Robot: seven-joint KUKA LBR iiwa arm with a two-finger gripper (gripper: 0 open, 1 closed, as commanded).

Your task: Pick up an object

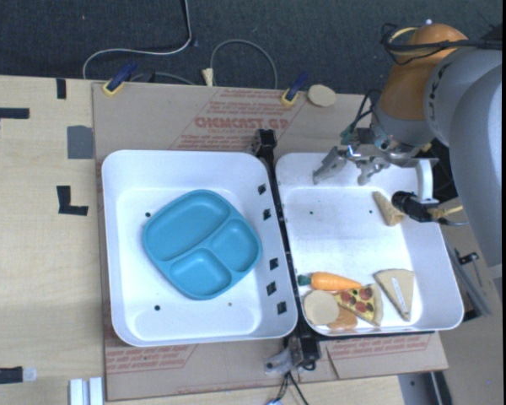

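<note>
Gripper (348, 168) hangs spread and empty, well apart from the carrot (336, 282), which looks light, stiff (probably slick plastic), so I'd pinch across its middle.

Room in the right bin (354, 234)
Its middle was bare; a carrot (336, 282), pizza (367, 304) and bread (398, 292) crowded its near edge, and a blue plate (204, 243) filled the left bin (236, 312).

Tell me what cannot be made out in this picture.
- Camera view: the round pale food is partly covered by the pizza slice.
- Camera view: the tan piece is too small to identify.
- Camera view: the arm hides one corner of the right bin.
</note>
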